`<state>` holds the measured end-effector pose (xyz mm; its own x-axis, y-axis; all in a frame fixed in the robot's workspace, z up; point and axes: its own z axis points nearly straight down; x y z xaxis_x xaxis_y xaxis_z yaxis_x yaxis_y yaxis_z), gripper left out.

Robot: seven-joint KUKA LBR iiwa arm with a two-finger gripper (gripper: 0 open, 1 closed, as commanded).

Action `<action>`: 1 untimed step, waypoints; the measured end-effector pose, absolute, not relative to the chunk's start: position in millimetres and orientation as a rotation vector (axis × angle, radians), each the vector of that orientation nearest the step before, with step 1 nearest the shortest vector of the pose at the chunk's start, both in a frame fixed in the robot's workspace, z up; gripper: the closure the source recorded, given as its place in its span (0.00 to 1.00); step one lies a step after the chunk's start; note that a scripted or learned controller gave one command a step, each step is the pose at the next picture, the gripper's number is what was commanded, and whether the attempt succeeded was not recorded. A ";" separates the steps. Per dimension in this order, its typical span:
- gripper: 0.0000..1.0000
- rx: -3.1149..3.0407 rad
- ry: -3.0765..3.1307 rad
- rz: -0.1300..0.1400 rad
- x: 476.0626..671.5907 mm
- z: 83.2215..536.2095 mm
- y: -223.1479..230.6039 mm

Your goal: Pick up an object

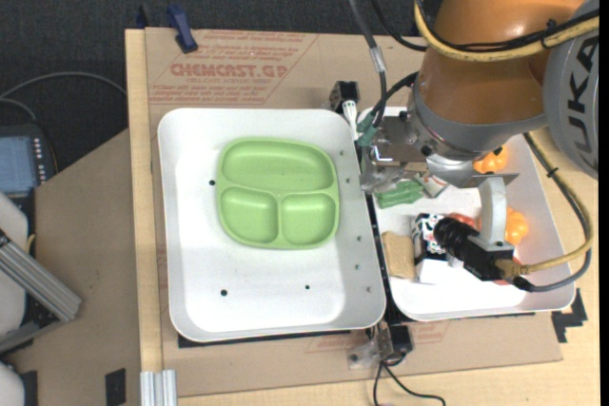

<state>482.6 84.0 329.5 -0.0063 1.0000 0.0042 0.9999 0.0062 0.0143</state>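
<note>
My gripper [388, 168] hangs over the left edge of the right bin [476, 301], under the big orange wrist. Just below it lies a small green object [400, 195], partly covered by the gripper; whether it is held cannot be made out. Orange pieces show beside the arm, one [491, 163] further back and another [515, 225] to the right. A brown cardboard-like piece [398, 254] and a white item [436, 272] lie near the bin's front left. The arm hides much of this bin.
The left bin [190, 280] holds a light green divided plate [278, 192] in its back half. Both bins rest on a cardboard sheet [228, 62] with a blue clip [181, 28] at its far edge.
</note>
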 end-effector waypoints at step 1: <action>1.00 2.213 2.223 0.015 479.9 401.4 112.6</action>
